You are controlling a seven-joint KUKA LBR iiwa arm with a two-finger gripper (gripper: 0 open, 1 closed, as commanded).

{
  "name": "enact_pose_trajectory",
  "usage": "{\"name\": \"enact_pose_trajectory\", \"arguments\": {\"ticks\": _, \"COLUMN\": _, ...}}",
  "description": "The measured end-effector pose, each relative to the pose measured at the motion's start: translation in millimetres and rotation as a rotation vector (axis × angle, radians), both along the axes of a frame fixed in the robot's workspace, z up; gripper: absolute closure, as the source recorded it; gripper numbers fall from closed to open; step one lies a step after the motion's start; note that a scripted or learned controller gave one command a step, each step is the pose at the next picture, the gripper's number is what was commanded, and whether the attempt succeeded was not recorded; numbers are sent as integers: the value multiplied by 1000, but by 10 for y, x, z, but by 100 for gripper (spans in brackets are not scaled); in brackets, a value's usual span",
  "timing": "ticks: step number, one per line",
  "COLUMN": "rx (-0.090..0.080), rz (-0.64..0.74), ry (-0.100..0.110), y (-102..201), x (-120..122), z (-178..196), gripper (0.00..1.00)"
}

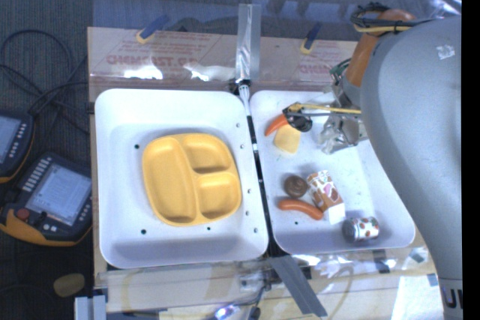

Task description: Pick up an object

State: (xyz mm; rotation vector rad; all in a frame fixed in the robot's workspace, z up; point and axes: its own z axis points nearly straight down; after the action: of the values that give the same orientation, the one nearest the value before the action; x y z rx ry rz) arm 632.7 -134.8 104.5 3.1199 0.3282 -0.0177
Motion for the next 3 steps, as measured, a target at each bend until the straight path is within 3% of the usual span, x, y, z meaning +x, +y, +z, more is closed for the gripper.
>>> {"name": "enact_pose_trajectory", "arguments": {"ticks": 3, "rx": -6, "rz": 13, "ry": 16, "y": -3, "x": -27, "z": 242, "gripper": 100}}
